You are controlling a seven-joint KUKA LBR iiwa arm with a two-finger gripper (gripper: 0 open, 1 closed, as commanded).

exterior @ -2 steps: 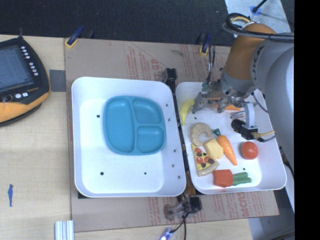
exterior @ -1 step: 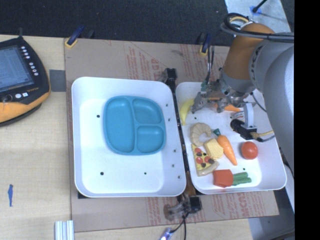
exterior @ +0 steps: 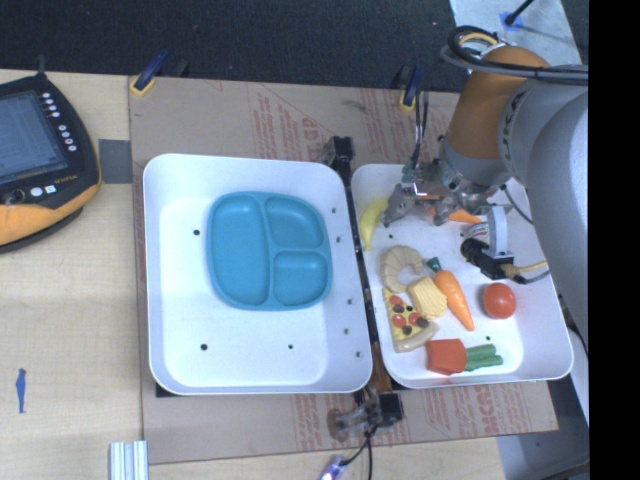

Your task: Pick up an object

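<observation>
the right bin (exterior: 545,363) serves as the landmark: the grey arm (exterior: 545,148) comes down over its far end, and the hand (exterior: 432,206) sits low there, just inside the far rim. whether it is apart or together i cannot tell, and nothing shows between it. the toys lie on the near side of the hand. the yellow banana (exterior: 371,222) rests against the bin's left wall, just beside the hand and closest to it. the carrot (exterior: 453,297) lies mid-bin, long axis running near to far. the tomato (exterior: 498,300) sits rightward of the carrot.
</observation>
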